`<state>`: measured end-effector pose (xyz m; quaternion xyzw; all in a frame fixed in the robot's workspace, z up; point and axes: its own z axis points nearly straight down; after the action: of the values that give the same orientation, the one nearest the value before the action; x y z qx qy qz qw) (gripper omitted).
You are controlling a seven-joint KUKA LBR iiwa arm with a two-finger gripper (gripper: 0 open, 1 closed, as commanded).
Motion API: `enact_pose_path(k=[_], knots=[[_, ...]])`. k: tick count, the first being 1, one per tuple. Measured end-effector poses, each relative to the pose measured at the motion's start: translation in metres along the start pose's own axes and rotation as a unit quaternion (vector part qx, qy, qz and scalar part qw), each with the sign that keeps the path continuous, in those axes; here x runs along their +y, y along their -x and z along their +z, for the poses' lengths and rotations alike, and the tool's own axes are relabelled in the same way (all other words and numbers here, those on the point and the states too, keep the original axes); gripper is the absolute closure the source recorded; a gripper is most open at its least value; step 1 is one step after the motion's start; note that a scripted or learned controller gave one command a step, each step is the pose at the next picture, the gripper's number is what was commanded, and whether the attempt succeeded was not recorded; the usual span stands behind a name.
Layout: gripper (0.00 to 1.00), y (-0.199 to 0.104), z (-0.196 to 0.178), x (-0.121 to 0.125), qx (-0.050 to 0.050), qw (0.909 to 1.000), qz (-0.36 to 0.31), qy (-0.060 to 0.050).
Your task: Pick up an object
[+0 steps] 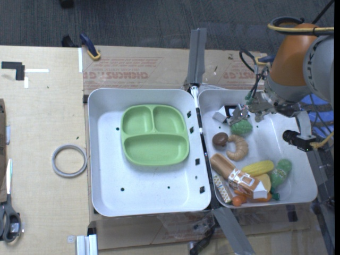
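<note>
Although the grey arm with the orange band reaches over the far right corner of the right-hand shallow white bin (303, 195), its gripper (243, 112) hangs just above the small fuzzy green ball-shaped toy (241, 126) near that bin's far edge; whether the jaws are open or closed cannot be told from this slant. The green toy sits apart from the brown round piece (220, 139) and the tan croissant-shaped pastry toy (238, 147) just nearer the front; a yellow corn cob toy (258, 168) and other play foods crowd the front edge. The left-hand bin (101, 158) carries a light green divided plastic plate (155, 134). The green toy looks light and somewhat soft, so it should yield rather than slip; a grip across its middle seems safest.
</note>
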<state>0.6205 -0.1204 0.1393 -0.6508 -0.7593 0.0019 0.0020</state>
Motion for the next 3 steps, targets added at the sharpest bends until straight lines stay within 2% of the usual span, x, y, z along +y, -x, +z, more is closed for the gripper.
enact_pose_path(k=[1,2,3], knots=[[0.0,-0.002,0.047,0.039,-0.001,0.9985,-0.056,-0.001],[1.0,-0.002,0.041,0.039,-0.001,0.9984,-0.056,-0.003],[1.0,-0.048,-0.075,0.047,-0.014,0.9978,-0.065,0.005]])
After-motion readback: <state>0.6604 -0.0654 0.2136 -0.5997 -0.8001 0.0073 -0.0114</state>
